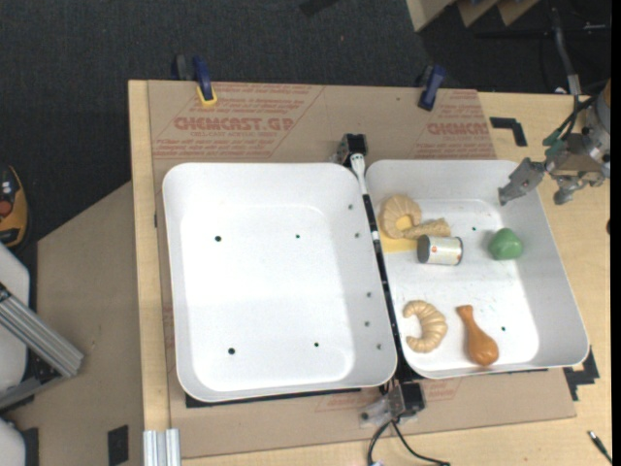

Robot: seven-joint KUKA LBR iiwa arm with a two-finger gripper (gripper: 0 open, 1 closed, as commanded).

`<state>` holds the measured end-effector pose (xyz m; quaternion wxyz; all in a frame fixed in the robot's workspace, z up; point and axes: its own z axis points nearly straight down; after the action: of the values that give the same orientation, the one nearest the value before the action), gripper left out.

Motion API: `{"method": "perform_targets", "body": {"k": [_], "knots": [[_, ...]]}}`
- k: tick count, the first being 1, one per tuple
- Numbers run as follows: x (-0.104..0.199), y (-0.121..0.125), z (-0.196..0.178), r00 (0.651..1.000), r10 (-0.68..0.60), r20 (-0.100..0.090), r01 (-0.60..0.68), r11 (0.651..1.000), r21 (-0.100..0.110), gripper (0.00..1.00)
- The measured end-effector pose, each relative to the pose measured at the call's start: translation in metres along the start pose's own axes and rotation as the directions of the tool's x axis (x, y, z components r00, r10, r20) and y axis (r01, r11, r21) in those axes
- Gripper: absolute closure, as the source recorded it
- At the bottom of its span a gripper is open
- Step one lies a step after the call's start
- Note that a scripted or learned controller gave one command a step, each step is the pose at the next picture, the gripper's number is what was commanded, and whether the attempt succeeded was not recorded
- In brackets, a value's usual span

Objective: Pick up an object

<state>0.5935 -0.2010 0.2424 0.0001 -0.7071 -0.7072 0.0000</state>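
Two shallow white bins sit side by side on the worktop (291,115), a brown board printed with red lettering and held at its far edge by two blue clamps (204,78). The left bin (194,260) shows only small dark dots on its floor. The right bin (553,289) holds all the objects. Toward its far left lies a pale, tan pastry-like piece (400,214), resting on a flat yellow piece (396,245) that peeks out along the bin's left wall. Just near of and right of that lies a small cylinder (440,250) on its side, dark at its left end, pale in the middle, with a red band at its right end. Right of the cylinder, apart from it, sits a green ball (505,245). In the near part of the bin lies a curled croissant shape (427,324), and just right of it an orange drumstick shape (477,338), its thick end toward the near rim. The jaws (543,183) hang at the far right corner of the right bin, above its rim, far of the green ball and apart from it; the two fingers stand spread apart, with nothing between them.
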Motion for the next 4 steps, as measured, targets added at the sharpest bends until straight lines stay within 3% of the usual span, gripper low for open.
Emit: {"method": "perform_targets", "body": {"k": [1, 2, 3, 4], "knots": [[-0.004, -0.005, 0.165, 1.000, 0.002, -0.002, -0.002, 1.000, 0.007, 0.00], [-0.005, -0.002, 0.147, 1.000, 0.001, 0.002, -0.001, 1.000, -0.004, 1.00], [0.113, -0.107, 0.158, 1.000, -0.006, -0.007, 0.006, 1.000, 0.010, 1.00], [0.217, -0.061, 0.051, 1.000, -0.015, -0.004, 0.015, 1.000, -0.015, 1.00]]}}
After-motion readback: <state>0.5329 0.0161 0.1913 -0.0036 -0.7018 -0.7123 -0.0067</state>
